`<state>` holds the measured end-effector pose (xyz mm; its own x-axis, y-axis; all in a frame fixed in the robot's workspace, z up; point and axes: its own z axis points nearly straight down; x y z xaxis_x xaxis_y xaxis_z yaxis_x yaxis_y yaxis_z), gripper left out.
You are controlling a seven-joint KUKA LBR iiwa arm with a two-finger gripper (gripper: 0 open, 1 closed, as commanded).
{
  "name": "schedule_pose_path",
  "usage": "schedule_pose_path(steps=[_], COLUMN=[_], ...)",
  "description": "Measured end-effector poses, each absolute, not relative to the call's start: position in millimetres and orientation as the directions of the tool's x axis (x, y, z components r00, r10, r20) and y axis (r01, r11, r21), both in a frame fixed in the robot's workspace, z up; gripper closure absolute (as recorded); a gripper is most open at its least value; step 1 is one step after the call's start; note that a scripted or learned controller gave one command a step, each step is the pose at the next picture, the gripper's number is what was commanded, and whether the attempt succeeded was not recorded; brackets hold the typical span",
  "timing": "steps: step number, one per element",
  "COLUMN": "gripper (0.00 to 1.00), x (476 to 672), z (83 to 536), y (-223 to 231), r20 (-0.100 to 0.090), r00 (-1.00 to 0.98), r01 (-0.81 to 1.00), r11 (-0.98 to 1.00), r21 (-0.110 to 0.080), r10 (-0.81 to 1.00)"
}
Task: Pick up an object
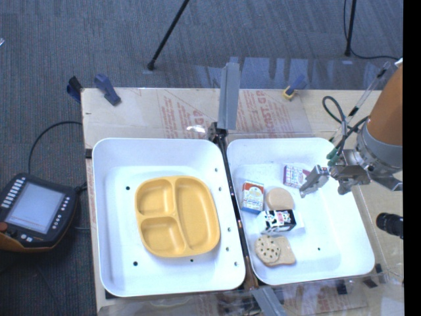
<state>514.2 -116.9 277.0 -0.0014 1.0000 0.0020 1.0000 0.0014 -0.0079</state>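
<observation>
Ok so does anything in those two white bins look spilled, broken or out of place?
Nothing stands out. The yellow three-compartment plastic plate lies flat in the left white bin. In the right white bin the small toy food items, including the tan spotted cookie and the orange-and-white carton, lie clustered loosely, and none looks damaged.

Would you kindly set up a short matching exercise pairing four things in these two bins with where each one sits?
Things:
1. yellow tray
2. cookie
3. pink packet
4. gripper

Places:
A. front of the right bin, nearest the camera
B. above the right bin, just right of the pink packet
C. middle of the left bin
D. right bin, farthest back of the pile of small items

Pairs: 1-C, 2-A, 3-D, 4-B
</observation>
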Motion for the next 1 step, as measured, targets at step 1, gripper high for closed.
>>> schedule_pose_path(steps=[1], gripper=[0.0], x=[584.1], z=[121.0], y=[-103.5], r20=[0.003], r00=[-0.007], r01=[1.0], r11=[0.007], r21=[-0.019], r10=[1.0])
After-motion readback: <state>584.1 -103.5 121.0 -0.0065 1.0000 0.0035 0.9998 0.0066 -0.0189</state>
